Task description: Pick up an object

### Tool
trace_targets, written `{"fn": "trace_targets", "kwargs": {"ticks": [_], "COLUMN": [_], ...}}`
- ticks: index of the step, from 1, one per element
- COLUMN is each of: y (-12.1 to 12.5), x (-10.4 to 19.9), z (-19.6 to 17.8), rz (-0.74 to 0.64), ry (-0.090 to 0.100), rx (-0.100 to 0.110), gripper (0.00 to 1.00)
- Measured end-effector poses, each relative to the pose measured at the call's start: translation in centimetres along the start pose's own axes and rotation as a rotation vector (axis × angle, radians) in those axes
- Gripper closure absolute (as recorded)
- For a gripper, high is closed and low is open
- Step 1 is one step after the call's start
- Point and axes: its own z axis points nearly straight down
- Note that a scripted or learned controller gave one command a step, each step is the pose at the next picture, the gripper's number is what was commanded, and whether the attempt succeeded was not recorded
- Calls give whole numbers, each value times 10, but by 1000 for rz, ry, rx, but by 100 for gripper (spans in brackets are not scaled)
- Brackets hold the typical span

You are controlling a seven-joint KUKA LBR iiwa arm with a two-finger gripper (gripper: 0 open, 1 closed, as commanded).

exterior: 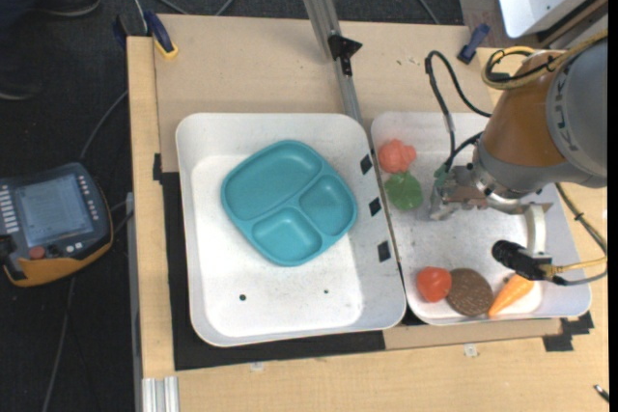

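Observation:
The right bin holds a pinkish-red fruit and a green ball near its left wall. Along its front edge lie a red tomato, a brown round patty and an orange carrot. My gripper hangs over the middle of the right bin, just to the right of the green ball. Nothing shows between its fingers.
The left bin carries a teal three-compartment plate. A metal pole slants down to the gap between the bins. A handheld pendant lies on the floor at the left. Cables trail across the bench's back.

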Motion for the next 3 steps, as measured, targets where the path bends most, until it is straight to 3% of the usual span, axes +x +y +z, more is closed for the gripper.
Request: {"fn": "trace_targets", "kwargs": {"ticks": [3], "y": [-2], "x": [-11], "z": [-137], "rz": [-1], "ry": [1], "rx": [1], "gripper": [100]}}
